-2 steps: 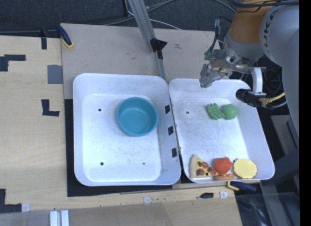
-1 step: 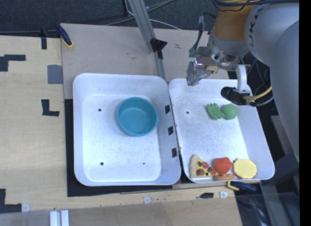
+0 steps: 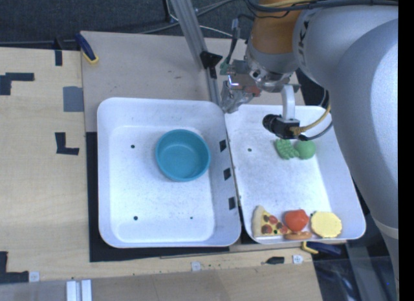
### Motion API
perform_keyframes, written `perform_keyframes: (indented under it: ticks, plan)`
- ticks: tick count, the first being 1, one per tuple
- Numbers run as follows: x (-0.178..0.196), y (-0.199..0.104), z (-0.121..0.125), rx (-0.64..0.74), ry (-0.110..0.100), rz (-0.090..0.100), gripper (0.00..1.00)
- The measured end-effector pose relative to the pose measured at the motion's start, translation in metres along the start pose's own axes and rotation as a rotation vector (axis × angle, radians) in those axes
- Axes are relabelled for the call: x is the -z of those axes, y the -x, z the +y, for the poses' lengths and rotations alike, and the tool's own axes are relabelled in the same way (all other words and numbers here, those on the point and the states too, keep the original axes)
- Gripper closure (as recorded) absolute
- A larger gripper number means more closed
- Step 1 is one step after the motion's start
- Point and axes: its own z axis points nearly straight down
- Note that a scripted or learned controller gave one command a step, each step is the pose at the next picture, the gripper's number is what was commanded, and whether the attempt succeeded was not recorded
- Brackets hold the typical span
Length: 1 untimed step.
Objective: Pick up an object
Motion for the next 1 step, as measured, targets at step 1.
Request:
perform_keyframes:
  ticks: [1]
  plan:
    - [-0.0115,-0.0492,0.0079,-0.001,-0.001,0.000,1.00]
